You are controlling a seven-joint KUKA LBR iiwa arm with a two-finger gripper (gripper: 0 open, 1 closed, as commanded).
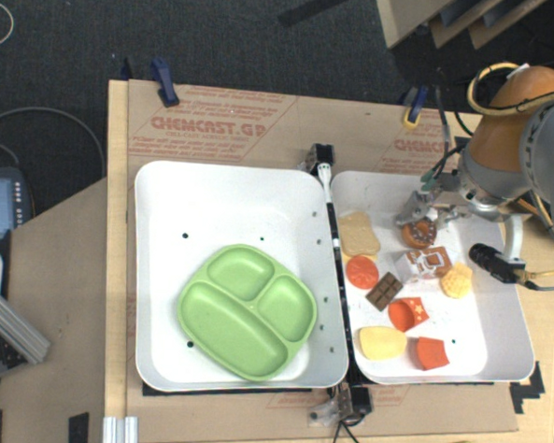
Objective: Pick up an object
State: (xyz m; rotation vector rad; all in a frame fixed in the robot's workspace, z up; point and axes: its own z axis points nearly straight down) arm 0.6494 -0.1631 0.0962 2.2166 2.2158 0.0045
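Overhead view of the bench, arm entering from the right edge of the frame. The gripper (425, 216) hangs low in the upper part of the right bin (507, 356), directly above a round brown-and-orange toy food piece (419, 235); whether the fingers are spread or closed, or touching that piece, cannot be told from this angle, since metal parts and cables overlap there. Above the gripper rises the wrist, with the orange band (518, 114) filling the upper right of the frame.

Just below the gripper lies a small white-and-brown block (431, 264), and to its right a yellow ridged piece (457, 281). Left of the gripper, near the bin's left wall, rests a tan bread-slice shape (359, 233), with a red-orange round slice (362, 272) beneath it. A dark brown chocolate-like bar (383, 291) lies tilted in the middle of the bin, a red-orange piece with a pale spot (406, 313) just below and to its right. Along the lower part of the bin sit a pale yellow lump (382, 343) and an orange-red wedge (430, 353), side by side.

The left bin (166, 200) holds a light green divided plate (246, 310) with three compartments, lying in its lower centre. Both bins rest on a brown board (218, 119) printed with red lettering, held at its upper edge by blue clamps (164, 81).
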